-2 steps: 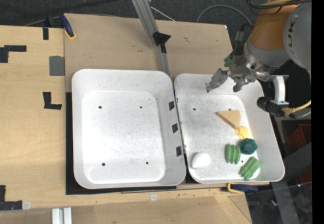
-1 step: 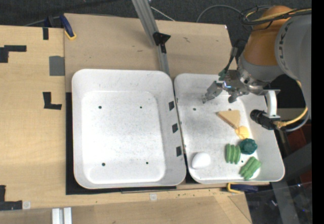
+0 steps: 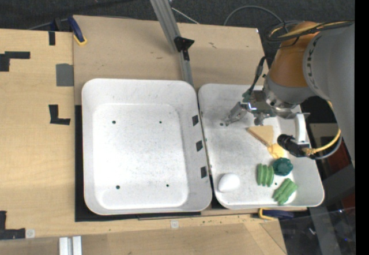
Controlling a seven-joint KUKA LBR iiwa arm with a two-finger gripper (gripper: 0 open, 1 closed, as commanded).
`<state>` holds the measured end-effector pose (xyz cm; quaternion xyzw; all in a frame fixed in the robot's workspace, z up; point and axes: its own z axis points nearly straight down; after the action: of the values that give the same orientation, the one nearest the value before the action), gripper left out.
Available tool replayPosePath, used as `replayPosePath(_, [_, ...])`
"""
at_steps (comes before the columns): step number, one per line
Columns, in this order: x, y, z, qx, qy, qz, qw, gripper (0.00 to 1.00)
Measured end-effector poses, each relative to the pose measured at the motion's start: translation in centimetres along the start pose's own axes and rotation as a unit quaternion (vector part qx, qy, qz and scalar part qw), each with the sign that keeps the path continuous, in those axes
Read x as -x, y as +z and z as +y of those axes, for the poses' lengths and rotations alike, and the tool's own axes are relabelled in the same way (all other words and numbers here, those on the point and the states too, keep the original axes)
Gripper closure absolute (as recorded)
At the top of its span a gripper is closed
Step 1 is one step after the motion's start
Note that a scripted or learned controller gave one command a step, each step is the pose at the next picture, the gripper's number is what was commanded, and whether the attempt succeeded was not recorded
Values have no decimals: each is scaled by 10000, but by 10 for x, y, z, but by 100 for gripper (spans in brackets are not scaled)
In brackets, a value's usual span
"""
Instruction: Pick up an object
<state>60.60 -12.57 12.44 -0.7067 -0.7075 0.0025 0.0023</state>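
In the camera view, you have the gripper hanging over the upper left part of the right bin, right of the frame's centre, with the grey arm and its orange band coming in from the right edge. Its two fingers look spread a little, and nothing sits between them; the tips are small in the picture, so treat that as a reading, not a certainty.

Everything you could pick lies lower and further right in that bin. A tan wedge lies just below and right of the gripper, with a yellow piece at its lower corner. Below those are a dark teal round thing, a green ridged piece, a second green piece near the bin's lower right corner, and a white ball near its lower left. The left bin is bare.

Your risk, as I judge it: the fingers stand over bare floor, so a straight descent would close on nothing. Going for the cluster, the teal and green pieces lie close together and the fingers may knock one aside. The ball may roll away from a touch.
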Motion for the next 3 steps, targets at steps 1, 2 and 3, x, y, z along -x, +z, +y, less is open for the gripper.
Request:
replayPosePath(1, [-1, -13, 1, 19, -8, 2, 10000, 100])
replayPosePath(2, [-4, -76, 2, 59, -5, -4, 10000, 100])
replayPosePath(3, [-4, -90, 2, 38, 0, 1, 10000, 100])
